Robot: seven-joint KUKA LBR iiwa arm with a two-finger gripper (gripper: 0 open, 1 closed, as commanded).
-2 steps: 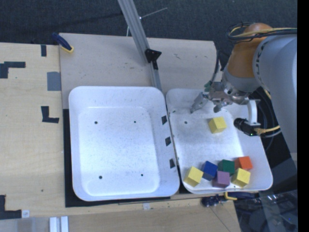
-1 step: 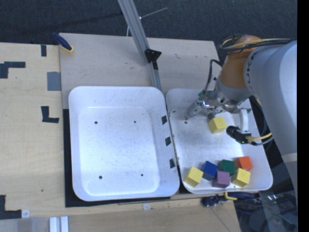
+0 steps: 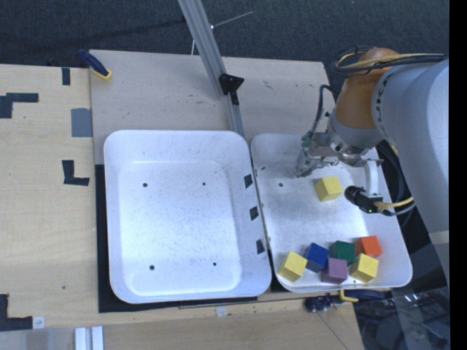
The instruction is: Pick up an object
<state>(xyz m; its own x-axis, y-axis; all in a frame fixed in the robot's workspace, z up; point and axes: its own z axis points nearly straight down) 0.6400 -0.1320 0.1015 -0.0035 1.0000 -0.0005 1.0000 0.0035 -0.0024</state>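
Watching the gripper (image 3: 305,168) hovering inside the right bin (image 3: 281,217), just up-left of a lone yellow cube (image 3: 328,188). I am seeing nothing between its fingers, and their spread I cannot tell. I am judging the pick not yet made; the other cubes (image 3: 332,261) are clustering at that bin's near edge.

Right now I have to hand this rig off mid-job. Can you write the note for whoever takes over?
Gripper: low in the right bin, near its far left corner. Whether it is open or shut cannot be told; no block is seen in it.
Blocks, all in the right bin: one yellow block alone, just right of the gripper. Six clustered at the near edge: yellow, blue, purple, green, yellow, orange.
Left bin: white, beside the right bin.
Done: no pick shown.
Left: grasp and lift one block; the lone yellow looks nearest.
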